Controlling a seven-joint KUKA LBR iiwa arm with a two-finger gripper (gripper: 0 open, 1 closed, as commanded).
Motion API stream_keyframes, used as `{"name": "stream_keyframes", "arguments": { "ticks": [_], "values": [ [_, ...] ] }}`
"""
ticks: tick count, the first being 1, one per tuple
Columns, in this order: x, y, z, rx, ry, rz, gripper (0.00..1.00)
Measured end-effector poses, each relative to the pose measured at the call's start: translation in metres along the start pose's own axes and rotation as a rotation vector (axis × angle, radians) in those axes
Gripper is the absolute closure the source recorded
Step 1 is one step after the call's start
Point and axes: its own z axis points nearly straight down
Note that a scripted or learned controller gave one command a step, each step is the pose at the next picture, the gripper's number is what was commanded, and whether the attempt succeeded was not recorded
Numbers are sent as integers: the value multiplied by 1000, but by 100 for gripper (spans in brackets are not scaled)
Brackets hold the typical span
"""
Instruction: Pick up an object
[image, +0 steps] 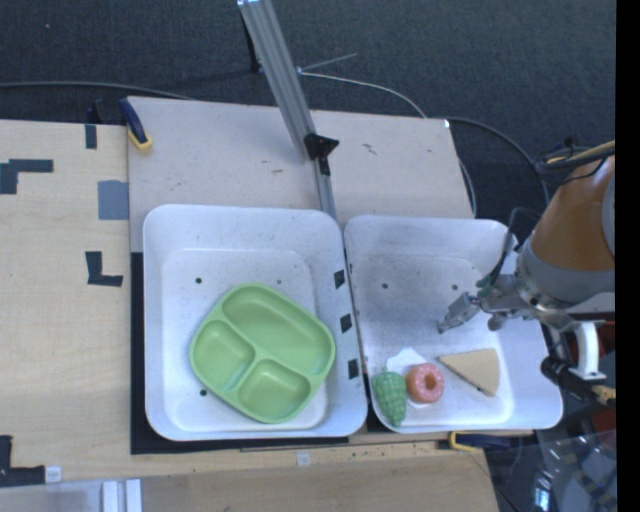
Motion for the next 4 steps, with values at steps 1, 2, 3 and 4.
{"name": "stream_keyframes", "arguments": {
  "ticks": [1, 2, 3, 4],
  "values": [
    [4, -8, 47, 1, 0, 0, 0],
    [4, -8, 73, -7, -3, 1, 0],
    [5, -8, 62, -6, -1, -1, 100],
    [11, -2, 17, -10, -2, -1, 100]
  ]
}}
